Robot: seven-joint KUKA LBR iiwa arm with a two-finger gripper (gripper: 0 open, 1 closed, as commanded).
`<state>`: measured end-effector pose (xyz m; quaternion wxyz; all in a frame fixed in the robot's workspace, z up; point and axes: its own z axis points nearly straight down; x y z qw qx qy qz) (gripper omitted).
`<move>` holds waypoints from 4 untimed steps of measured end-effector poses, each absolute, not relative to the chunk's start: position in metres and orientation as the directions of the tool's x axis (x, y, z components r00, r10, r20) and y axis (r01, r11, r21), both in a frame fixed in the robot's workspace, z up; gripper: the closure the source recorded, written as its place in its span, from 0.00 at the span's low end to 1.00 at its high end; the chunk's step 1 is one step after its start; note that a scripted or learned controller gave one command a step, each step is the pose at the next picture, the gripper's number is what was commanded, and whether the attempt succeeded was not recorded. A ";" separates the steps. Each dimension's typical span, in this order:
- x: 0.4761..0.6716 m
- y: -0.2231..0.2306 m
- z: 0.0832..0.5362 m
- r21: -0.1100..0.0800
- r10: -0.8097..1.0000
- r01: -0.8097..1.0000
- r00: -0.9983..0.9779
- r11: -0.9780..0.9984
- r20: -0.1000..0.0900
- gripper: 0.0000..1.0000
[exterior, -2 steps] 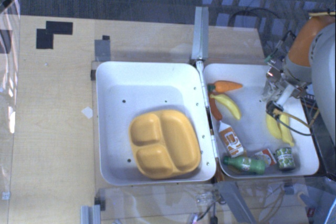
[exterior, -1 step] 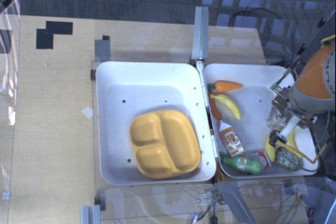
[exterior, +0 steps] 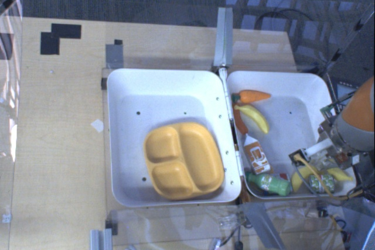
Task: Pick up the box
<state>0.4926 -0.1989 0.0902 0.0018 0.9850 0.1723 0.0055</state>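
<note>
Two bins sit side by side on the bench, touching along their inner walls. The left bin holds a sectioned tray lying toward its near side. In the right bin, a carrot lies at the far left corner, with a banana just in front of it. Nearer along the left wall lies the box, and a bottle rests before it against the near wall. The gripper hangs over the near right corner, above more small items there.
</note>
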 end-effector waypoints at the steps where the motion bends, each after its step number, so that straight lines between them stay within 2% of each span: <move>1: 0.492 -0.200 0.090 0.005 0.312 0.312 0.950 -0.950 0.014 1.00; 2: 0.492 -0.194 0.090 0.011 0.309 0.309 0.951 -0.951 0.013 1.00; 3: 0.493 -0.200 0.090 -0.005 0.298 0.298 0.955 -0.955 0.014 1.00; 4: 0.531 -0.205 0.132 0.001 0.428 0.428 0.904 -0.904 0.003 1.00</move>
